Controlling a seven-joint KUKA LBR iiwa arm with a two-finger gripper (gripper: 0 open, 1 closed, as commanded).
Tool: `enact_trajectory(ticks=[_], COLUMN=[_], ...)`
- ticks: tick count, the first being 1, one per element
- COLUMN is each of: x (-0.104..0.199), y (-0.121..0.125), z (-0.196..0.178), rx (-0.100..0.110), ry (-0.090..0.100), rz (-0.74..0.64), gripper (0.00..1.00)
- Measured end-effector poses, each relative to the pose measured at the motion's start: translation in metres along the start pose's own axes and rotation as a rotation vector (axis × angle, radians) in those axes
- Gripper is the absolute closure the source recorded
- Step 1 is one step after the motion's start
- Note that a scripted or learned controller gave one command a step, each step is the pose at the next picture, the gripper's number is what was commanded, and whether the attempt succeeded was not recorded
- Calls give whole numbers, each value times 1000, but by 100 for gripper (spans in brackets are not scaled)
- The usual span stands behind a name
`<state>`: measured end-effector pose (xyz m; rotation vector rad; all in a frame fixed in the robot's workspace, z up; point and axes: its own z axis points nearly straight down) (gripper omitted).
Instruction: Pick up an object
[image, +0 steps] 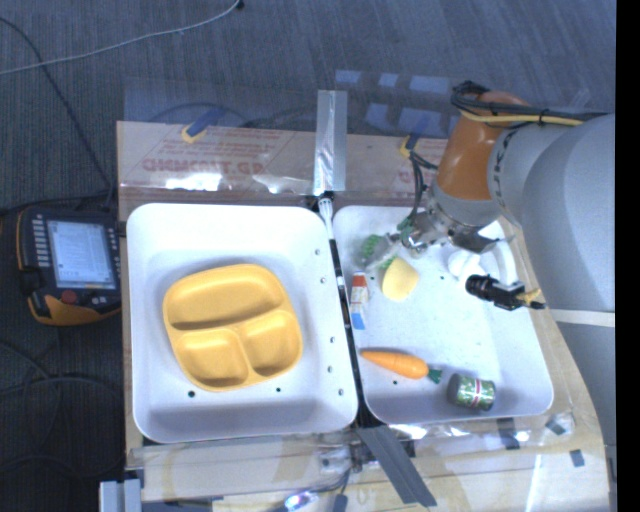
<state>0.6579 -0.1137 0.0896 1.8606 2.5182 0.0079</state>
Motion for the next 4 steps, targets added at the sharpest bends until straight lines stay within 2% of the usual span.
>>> enact_trajectory(ticks=[1,2,3,4], x=[26,5,6,49], y=[-61,-36,-34,-5], z=[-2,-1,-11,-105], rx=[2,3,1,12], ry=[-1,-2,-2,3], rz=[34,-128,-129,31], gripper=[0,0,100,100])
